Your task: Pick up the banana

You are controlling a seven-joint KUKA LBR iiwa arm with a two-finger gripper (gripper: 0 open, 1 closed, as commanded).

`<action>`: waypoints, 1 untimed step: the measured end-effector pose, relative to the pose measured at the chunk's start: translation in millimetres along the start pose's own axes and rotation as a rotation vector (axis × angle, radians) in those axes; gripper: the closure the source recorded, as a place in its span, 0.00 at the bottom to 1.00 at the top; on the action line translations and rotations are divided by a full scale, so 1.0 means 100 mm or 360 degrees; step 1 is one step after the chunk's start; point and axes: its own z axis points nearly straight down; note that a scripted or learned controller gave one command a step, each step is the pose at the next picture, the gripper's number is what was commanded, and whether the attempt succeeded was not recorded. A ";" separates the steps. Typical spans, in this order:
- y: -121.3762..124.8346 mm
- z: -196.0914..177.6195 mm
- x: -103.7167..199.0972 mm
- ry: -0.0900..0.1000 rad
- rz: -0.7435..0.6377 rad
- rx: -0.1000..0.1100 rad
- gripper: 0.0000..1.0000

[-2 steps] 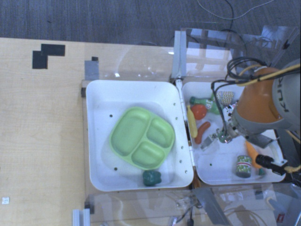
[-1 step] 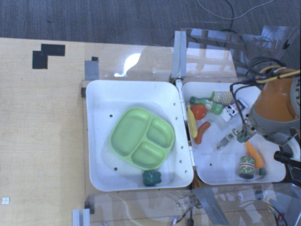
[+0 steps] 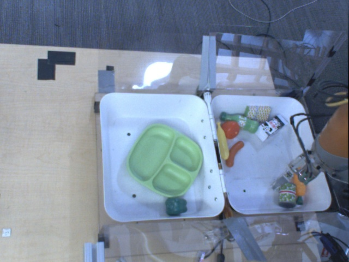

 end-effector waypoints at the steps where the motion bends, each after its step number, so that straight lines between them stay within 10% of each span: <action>1: 0.41 -0.01 0.47 -0.0005 -0.0376 -0.0006 0.00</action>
